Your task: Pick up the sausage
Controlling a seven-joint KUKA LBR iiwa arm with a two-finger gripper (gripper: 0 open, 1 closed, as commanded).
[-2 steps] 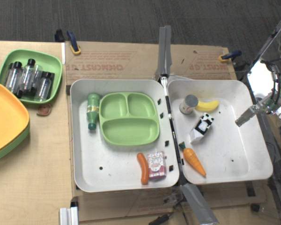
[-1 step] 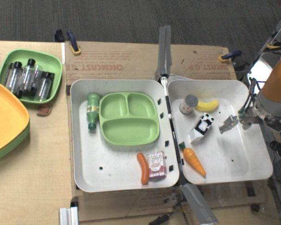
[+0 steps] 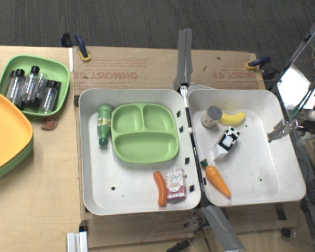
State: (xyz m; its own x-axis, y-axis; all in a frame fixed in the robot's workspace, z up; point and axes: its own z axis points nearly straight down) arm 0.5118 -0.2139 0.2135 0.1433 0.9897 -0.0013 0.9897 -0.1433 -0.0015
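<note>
One sausage (image 3: 161, 188) lies at the lower middle of the frame in the left of two white bins (image 3: 89, 156), touching one pink packet (image 3: 175, 186) below one green divided plate (image 3: 145, 132) and one green bottle (image 3: 103, 124); the end effector's grip cannot be told.

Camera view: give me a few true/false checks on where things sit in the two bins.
1. The sausage lies in the left bin. True.
2. The sausage sits on the green divided plate. False: it lies on the bin floor below the plate, beside a pink packet.
3. The carrot is in the right bin. True.
4. The banana is in the left bin. False: it is in the right bin, next to a small grey can.
5. A green bottle lies left of the plate. True.
</note>
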